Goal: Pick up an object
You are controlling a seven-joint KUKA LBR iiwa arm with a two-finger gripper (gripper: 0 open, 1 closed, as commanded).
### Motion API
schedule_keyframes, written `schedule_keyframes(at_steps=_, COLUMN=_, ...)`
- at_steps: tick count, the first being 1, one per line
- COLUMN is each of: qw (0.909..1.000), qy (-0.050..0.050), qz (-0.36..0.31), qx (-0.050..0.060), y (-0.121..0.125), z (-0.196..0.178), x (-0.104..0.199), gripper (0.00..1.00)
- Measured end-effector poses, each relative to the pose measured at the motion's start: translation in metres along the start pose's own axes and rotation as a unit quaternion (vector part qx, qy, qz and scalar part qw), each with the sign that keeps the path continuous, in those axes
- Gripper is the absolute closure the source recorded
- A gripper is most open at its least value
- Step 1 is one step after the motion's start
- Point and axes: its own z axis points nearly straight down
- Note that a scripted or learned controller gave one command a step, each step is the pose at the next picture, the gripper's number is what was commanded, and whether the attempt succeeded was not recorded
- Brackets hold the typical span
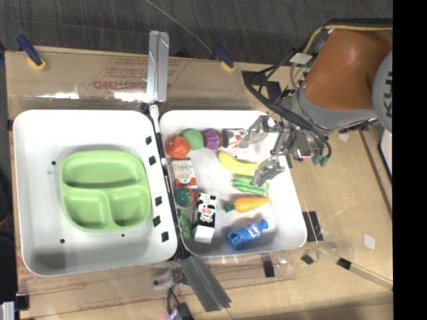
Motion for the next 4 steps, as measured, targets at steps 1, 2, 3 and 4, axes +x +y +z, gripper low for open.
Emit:
schedule_keyframes(at_steps=1, qw=0.9987, qy=0.006, qz=-0.051, qx=-0.003, y=-0.005, z=0.160, x=-0.017, gripper=0.00)
schedule_keyframes(at_steps=2, qw=0.9926, qy=-0.001, qz=-0.121, qx=-0.001, y=-0.047, z=0.182, x=-0.042, gripper=0.00)
schedule_keyframes(at_steps=3, qw=0.9925, qy=-0.002, qz=-0.122, qx=0.000, y=-0.061, z=0.181, x=-0.053, gripper=0.00)
schedule_keyframes(at_steps=4, qw=0.9928, qy=0.000, qz=-0.120, qx=-0.001, y=-0.050, z=0.183, x=-0.030, gripper=0.00)
